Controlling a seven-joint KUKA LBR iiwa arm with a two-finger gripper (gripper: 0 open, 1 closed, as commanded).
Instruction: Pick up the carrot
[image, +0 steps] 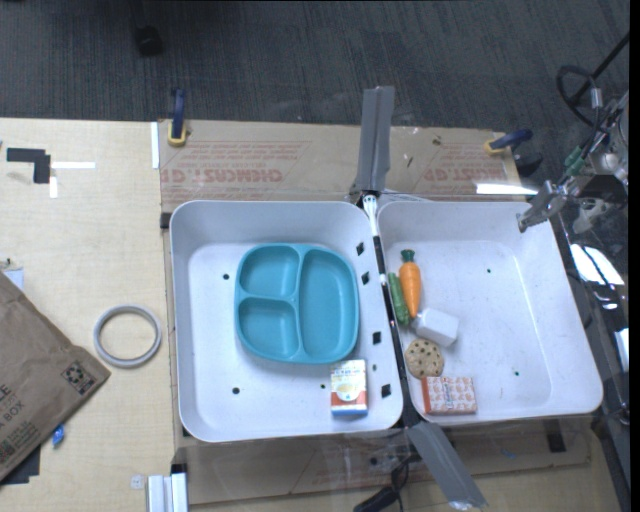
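One orange toy carrot with a green top (410, 286) was seen in the right white bin (540, 400), near its left wall, just beside one green pod-shaped toy (397, 297). One white block (436, 326), one round cookie (424, 356) and one red printed packet (449, 395) were counted there too. In the left white bin (200, 400), one teal divided plate (298, 302) and one small carton (349, 388) were found. One tape ring (127, 335) lay on the pale wooden bench (70, 240). Dark carpet (300, 50) was seen beyond.

At the upper right of the frame, the gripper (548, 203) points toward the left, and the rest of the arm (600, 150) runs off the right edge.
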